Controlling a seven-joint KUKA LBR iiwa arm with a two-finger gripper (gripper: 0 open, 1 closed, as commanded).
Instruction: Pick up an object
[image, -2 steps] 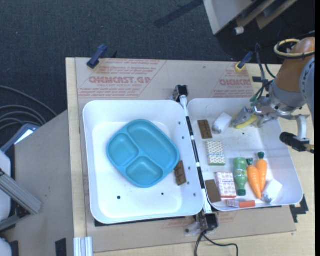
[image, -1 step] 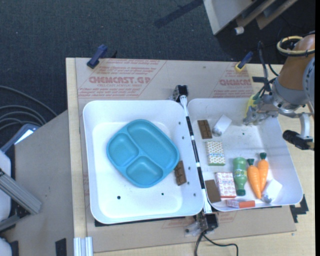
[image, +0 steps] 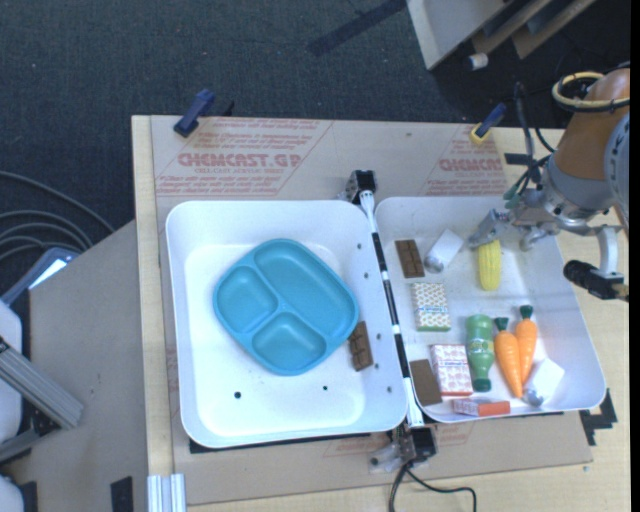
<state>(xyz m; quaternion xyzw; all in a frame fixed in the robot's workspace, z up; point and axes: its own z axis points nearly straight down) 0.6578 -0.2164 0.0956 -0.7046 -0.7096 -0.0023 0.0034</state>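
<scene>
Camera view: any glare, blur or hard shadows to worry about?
Camera view: even, soft light; the white right bin looks slightly washed out, with faint shadows beside the corn and carrots; the claw is a little soft; the blue tray is sharp.

The scene was evenly and brightly lit from overhead, with no hard shadows. The two white bins (image: 190, 300) came close to overexposure, their walls nearly blending with their floors. A soft, pale shadow lay along the lower edge of the blue divided tray (image: 285, 305). The worktop (image: 250, 160) showed muted, washed-out red lettering. The dark carpet (image: 100, 60) above the worktop looked grainy and dim. Focus was moderate overall; small items right of the tray appeared slightly soft, and the orange-banded arm (image: 590, 140) at the far right looked faintly blurred.
</scene>
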